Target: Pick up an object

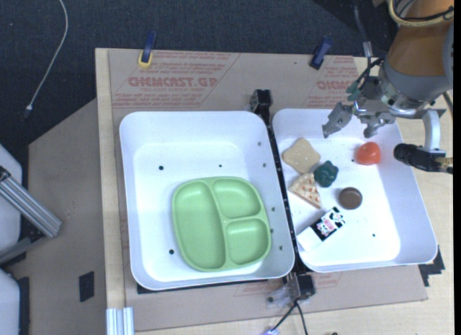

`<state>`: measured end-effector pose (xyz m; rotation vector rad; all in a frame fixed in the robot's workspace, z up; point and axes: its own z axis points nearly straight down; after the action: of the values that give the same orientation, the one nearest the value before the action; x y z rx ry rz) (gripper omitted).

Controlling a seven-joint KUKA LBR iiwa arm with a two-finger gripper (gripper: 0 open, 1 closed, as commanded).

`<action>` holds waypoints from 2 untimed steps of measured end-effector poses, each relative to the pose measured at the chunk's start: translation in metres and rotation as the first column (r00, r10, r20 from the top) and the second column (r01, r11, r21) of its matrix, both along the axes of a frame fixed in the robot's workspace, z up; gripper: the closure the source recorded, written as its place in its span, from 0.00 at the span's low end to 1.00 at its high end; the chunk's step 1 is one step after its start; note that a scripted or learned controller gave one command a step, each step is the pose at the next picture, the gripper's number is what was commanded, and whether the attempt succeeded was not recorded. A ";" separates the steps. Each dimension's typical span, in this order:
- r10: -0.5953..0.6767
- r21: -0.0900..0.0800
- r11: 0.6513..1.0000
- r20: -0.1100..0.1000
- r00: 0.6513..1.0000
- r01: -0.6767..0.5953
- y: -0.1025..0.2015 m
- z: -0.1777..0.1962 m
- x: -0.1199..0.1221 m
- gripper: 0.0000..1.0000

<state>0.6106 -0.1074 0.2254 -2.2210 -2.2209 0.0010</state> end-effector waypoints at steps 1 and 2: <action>-0.001 0.001 1.000 -0.005 1.000 0.001 -0.007 -0.048 -0.006 0.00; 0.000 0.001 1.000 -0.006 1.000 0.000 -0.008 -0.095 0.001 0.00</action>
<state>0.6117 -0.1154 0.1307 -2.2178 -2.2174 0.0062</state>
